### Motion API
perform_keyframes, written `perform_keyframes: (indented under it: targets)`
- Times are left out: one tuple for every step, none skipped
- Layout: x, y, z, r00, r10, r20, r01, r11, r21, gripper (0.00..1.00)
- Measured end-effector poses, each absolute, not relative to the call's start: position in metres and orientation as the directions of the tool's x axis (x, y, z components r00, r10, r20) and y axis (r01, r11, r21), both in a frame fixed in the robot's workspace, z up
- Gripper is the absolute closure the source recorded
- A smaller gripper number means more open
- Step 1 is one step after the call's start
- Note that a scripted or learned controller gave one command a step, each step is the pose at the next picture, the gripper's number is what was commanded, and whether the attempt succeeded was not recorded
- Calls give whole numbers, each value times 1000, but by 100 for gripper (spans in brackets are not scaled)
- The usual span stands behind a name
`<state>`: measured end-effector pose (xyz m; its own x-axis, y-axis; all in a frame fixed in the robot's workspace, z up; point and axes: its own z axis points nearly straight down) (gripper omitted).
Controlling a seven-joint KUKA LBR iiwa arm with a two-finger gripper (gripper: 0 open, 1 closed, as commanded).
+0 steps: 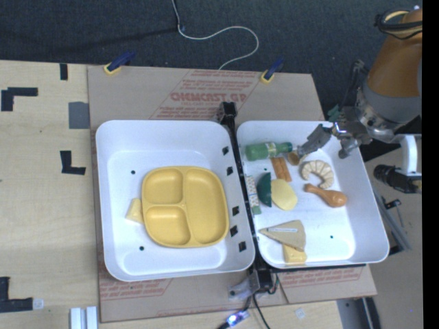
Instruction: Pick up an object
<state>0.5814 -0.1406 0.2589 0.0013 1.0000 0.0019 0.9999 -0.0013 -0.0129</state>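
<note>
Arm (394,67) reaches in from right, wrist angled down-left over right bin (363,242). Claw (331,142) spread, nothing between fingers. Croissant (319,171) just below claw; green bottle (269,149) to its left; drumstick (328,195) further below.

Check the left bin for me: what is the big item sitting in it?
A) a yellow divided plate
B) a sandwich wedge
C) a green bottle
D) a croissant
A: the yellow divided plate, with three compartments, lies in the left bin; the green bottle, sandwich wedge and croissant all lie in the right bin.
</note>
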Motion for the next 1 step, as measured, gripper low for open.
perform_keyframes:
  targets:
    - [583,-141,265,-2,1000,0,1000,2,-2,0]
